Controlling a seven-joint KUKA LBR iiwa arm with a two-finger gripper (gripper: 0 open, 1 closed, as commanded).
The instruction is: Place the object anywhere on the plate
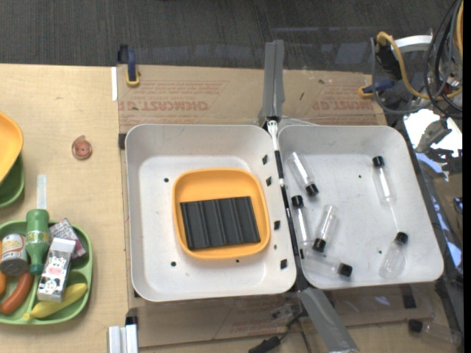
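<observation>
Gripper state: cannot tell, nothing held that I can see. One dark ribbed block lies flat at the centre of the one orange plate, which sits in the left bin. Six clear vials with black caps lie scattered and apart in the right bin. Two white bins, touching side by side. Well off to the left, one green tray of toy food.

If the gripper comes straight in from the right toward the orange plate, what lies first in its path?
Likely the clear black-capped plastic vials lying in the right white bin, if it travels low.
</observation>
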